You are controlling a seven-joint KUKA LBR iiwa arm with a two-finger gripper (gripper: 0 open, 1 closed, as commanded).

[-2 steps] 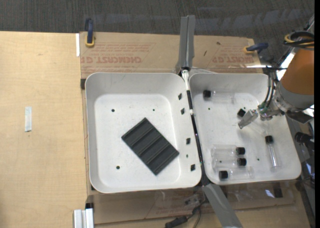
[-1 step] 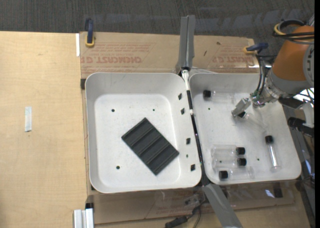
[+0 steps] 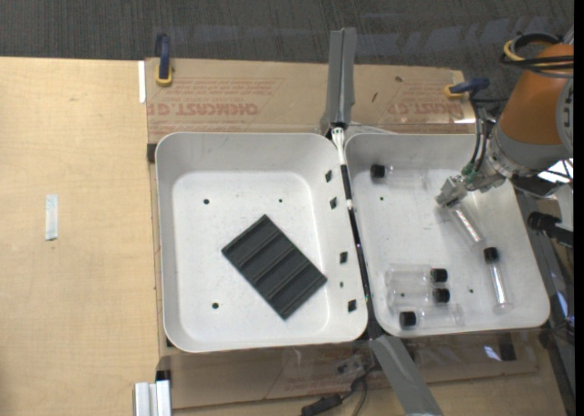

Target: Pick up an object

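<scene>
Camera view from above, looking down at a slant on two shallow white bins side by side on a wooden bench. In the left bin (image 3: 182, 223) a dark ribbed rectangular panel (image 3: 274, 265) lies flat, turned diagonally, near the middle of the floor. In the right bin (image 3: 520, 309) are several clear plastic tubes with black caps: three (image 3: 422, 294) clustered near the front wall, one (image 3: 495, 275) lying alone toward the right wall, and one (image 3: 378, 171) near the back left corner. Another clear tube (image 3: 465, 224) lies on the floor just below the gripper (image 3: 453, 193), which reaches in from the right on the grey and orange arm (image 3: 534, 104). Whether it touches that tube, I cannot tell.
</scene>
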